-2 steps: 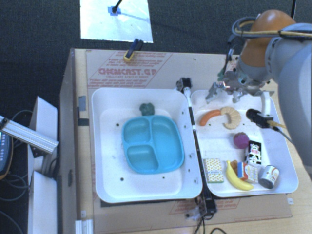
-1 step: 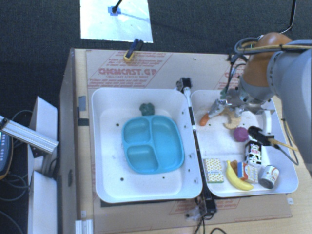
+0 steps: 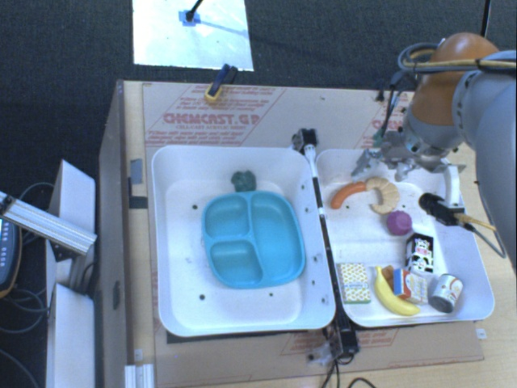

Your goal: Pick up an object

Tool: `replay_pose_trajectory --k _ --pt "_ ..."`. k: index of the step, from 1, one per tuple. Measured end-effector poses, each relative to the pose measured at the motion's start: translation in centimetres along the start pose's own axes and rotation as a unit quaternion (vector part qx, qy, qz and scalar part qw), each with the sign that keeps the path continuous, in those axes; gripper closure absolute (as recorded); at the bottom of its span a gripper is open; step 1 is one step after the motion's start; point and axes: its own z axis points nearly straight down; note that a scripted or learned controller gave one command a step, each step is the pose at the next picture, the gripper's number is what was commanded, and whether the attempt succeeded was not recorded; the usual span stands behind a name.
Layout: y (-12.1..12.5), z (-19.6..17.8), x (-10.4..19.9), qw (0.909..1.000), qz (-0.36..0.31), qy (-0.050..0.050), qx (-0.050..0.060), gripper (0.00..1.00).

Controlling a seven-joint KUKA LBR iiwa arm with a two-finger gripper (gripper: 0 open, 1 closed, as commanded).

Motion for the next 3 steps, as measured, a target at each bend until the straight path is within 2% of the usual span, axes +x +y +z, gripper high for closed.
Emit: replay_pose_trajectory --k 1,2,3 --pt "-2.7 -3.7 -0.3 1.0 0.001 0.0 0.0 0.0" --pt "-4.8 5.6 -2.8 1.0 0.001 0.0 0.002 0.0" --pt "-8.8 5.5 -2.3 1.0 0.002 0.0 0.001 0.0"
